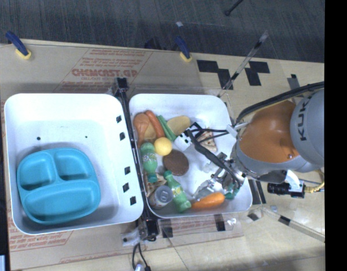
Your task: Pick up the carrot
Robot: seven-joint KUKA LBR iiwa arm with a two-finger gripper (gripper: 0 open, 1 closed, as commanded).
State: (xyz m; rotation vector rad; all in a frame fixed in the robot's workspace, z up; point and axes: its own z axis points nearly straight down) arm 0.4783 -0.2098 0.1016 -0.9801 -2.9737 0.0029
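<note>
Carrot (210,201) — lying against the right bin (179,101) near wall, beside a green bottle (178,194). My gripper (214,186) sits just above it; finger state I cannot tell. I judge it light, stiff, smooth — best pinched mid-length, across its width.

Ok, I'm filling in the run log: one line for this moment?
gripper: low in right bin, at carrot | carrot: lying near front wall | grasp: unconfirmed | blue tray: left bin
</note>
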